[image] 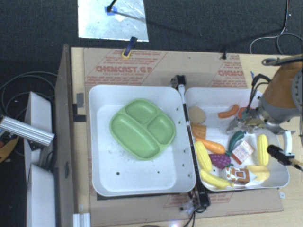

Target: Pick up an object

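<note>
Cardboard sheeting covers the desk (142,65) under two white bins. Nearest the camera, along the right bin's (284,176) front wall, bananas (215,179), a small carton (238,174) and purple grapes (219,160) are packed tightly; a neighbour could be dragged or jammed if one is grasped. Behind them a corn cob (203,155), a carrot (211,145) and a sausage (228,111) are seen. The left bin (102,174) carries a green divided plate (142,128). At the right bin's far right the claw (247,123) is lowered among the toys; whether it is apart or together cannot be told, nor whether anything is gripped.
</note>
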### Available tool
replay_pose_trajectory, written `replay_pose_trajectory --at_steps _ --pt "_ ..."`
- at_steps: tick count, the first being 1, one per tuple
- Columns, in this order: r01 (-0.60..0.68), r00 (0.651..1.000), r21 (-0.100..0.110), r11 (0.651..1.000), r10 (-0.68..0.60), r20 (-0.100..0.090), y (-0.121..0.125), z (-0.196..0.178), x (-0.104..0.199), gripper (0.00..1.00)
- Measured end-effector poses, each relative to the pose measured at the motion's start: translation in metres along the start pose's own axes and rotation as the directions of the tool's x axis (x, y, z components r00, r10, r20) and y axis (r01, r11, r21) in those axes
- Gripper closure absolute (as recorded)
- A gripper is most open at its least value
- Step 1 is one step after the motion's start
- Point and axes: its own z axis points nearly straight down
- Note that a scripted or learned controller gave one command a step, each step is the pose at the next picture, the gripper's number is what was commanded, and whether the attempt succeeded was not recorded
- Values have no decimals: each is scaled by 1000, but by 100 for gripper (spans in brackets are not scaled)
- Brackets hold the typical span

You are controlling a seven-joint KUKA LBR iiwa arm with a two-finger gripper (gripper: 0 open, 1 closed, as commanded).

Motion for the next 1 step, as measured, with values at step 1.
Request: replay_pose_trajectory --at_steps 1 --pt "9 1000 15 1000 -9 2 85 1 12 0"
